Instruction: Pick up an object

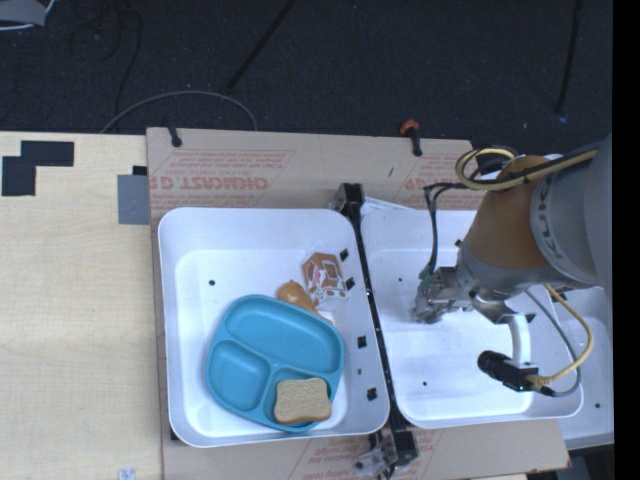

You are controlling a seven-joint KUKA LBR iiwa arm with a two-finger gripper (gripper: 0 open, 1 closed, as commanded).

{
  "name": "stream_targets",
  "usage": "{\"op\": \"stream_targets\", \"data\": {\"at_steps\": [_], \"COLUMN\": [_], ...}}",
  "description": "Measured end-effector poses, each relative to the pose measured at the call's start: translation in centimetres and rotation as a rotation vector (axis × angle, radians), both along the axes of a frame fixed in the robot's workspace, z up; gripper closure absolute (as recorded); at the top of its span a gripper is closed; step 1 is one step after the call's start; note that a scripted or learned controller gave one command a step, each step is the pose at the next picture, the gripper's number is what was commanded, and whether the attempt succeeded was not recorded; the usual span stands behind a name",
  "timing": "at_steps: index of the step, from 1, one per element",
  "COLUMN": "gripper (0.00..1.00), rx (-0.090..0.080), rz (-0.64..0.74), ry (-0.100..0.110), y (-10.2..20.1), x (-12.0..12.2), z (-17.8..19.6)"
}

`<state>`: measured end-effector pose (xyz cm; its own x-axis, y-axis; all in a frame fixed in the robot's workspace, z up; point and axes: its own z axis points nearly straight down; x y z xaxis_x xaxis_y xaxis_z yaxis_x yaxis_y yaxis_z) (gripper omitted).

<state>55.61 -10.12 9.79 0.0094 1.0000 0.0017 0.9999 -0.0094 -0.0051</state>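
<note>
Dark floor with loose cables behind, pale bench in front, and two white bins side by side on it. Left bin [185, 258] has all the goods: a blue divided plate [262, 353] with a slice of bread [302, 400] sitting in its near corner section, and just past the plate's far rim a small orange lump [293, 293] beside a crinkly clear wrapper [324, 273]. And the arm is over the right bin [420, 398], gripper [432, 303] low above bare floor, well apart from every one of those things; whether it is wide or narrow I cannot tell from up here. To do this well, I'd say: cross the divider, pick the bread as the flattest, clearest target, and come straight down centred on it, away from the plate's ridges.
</note>
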Motion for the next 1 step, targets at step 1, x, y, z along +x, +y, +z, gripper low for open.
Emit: {"op": "stream_targets", "data": {"at_steps": [1], "gripper": [1.00], "rx": [-0.002], "rz": [0.003], "ry": [-0.007], "y": [-0.65], "x": [-0.48], "z": [6.02]}}
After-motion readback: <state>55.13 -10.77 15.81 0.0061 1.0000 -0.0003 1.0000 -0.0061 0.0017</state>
